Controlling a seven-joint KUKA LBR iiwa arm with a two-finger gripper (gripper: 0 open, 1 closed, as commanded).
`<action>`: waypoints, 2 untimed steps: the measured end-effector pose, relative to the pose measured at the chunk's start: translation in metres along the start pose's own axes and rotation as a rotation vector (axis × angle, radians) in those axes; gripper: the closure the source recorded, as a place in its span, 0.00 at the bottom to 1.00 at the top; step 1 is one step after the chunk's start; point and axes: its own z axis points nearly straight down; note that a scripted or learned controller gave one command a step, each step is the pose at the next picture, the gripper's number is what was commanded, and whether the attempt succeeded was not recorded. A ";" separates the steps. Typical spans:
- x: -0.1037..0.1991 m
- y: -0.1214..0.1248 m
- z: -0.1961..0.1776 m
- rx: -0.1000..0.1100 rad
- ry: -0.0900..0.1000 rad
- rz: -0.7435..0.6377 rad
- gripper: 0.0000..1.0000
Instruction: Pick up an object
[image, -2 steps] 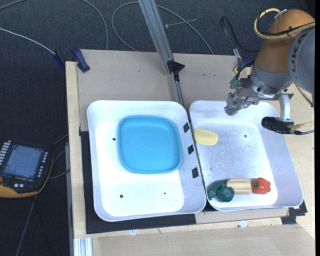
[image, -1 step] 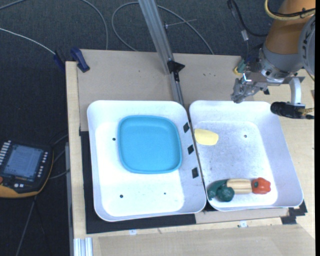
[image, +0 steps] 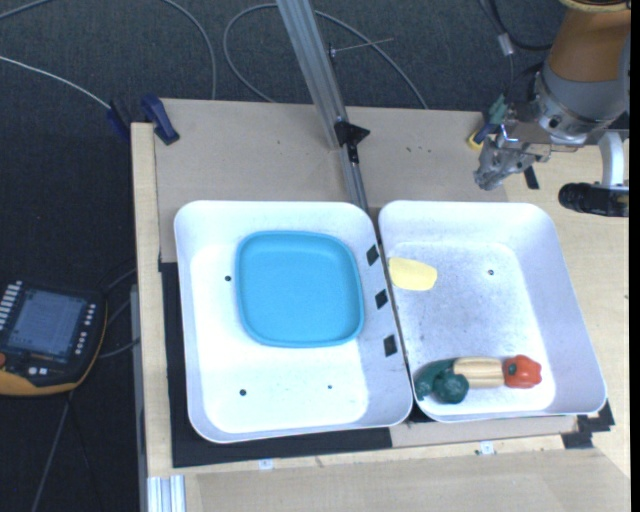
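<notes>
In the right bin a yellow flat piece lies near the far left wall. Along the near edge a dark green item, a tan cylinder and a red item sit in a row, touching. My gripper hangs above the bench behind the right bin's far rim, well away from all of these. Nothing shows between its fingers.
The left bin holds a blue square plate. A slanted metal pole rises from between the bins at the back. A blue clamp sits on the bench's far left corner. A handheld pendant lies on the floor at left.
</notes>
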 end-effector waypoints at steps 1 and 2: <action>0.050 -0.017 0.017 0.005 0.001 -0.003 1.00; 0.100 -0.041 0.031 0.005 0.001 -0.004 1.00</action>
